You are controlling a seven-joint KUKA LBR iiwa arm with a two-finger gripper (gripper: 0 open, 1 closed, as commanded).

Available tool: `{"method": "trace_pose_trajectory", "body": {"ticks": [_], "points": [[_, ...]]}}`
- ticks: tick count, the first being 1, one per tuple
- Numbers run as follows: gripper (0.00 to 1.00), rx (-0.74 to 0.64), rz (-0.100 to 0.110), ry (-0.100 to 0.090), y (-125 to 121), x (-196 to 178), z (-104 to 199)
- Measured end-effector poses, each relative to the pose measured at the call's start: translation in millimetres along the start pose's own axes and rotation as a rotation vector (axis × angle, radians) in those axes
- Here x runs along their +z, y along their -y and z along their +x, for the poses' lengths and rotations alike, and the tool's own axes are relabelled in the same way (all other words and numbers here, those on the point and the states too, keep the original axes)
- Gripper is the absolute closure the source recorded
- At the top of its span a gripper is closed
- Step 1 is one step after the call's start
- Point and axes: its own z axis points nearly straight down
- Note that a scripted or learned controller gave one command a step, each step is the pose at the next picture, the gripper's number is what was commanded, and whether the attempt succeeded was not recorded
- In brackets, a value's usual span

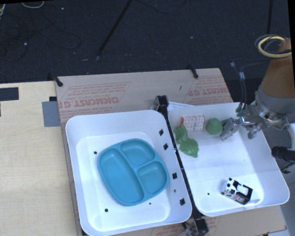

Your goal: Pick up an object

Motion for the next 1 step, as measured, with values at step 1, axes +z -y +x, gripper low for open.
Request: {"method": "trace_pose_trajectory", "body": {"ticks": [1], "points": [[0.0, -0.002, -0.014, 0.003, -3.1, -7.9, -0.2]]}}
